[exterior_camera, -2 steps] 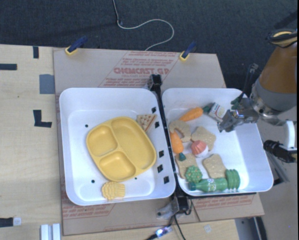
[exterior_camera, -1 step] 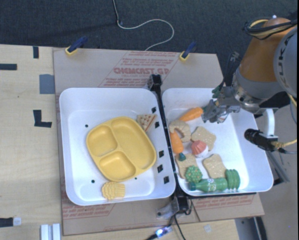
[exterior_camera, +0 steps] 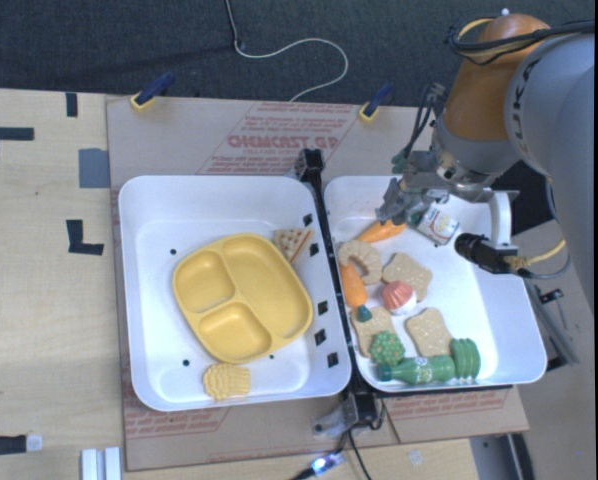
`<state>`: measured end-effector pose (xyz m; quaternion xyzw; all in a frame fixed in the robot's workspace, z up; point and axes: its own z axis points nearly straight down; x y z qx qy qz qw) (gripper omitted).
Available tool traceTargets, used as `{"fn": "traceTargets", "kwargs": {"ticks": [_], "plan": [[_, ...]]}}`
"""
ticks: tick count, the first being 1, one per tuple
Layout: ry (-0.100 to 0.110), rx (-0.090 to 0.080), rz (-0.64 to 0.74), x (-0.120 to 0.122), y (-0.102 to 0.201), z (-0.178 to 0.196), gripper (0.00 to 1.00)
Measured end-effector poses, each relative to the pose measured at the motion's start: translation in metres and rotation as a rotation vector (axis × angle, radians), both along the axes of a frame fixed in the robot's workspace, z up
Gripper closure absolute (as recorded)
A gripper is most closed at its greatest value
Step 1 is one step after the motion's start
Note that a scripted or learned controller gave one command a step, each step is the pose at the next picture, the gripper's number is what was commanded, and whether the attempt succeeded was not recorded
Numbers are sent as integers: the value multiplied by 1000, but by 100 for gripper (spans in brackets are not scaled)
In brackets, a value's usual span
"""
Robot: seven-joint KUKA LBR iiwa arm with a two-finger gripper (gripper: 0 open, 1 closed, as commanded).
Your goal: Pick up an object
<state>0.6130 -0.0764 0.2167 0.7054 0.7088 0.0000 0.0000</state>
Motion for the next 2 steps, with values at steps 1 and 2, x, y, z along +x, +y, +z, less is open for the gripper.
{"fn": "traceTargets", "kwargs": {"ticks": [1,2], "plan": [[0,1,-1,14,23,14,100],[1,-1,-4,26,28,14,100]]}}
